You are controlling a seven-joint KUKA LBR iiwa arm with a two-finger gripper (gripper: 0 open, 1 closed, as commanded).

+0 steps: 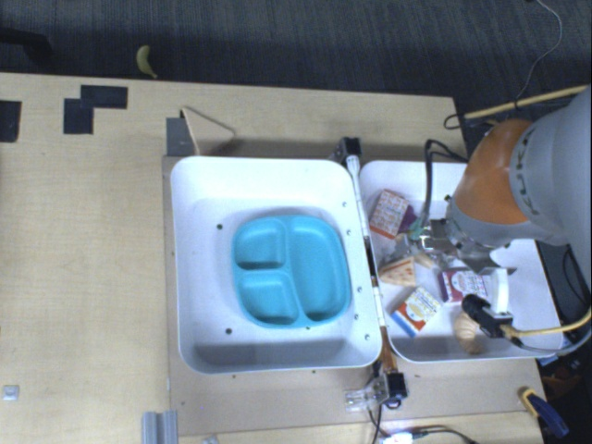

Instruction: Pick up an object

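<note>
On the left I see the left bin (199,248), and a blue divided tray (291,268) lies flat in its middle. In the right bin (527,289) small packets are scattered: a red patterned packet (390,213) near the top, a tan wedge (398,269) below it, and a white, red and blue packet (418,308) lower down. The gripper (433,242) is low among them, beside the tan wedge. I cannot tell its state.
</note>
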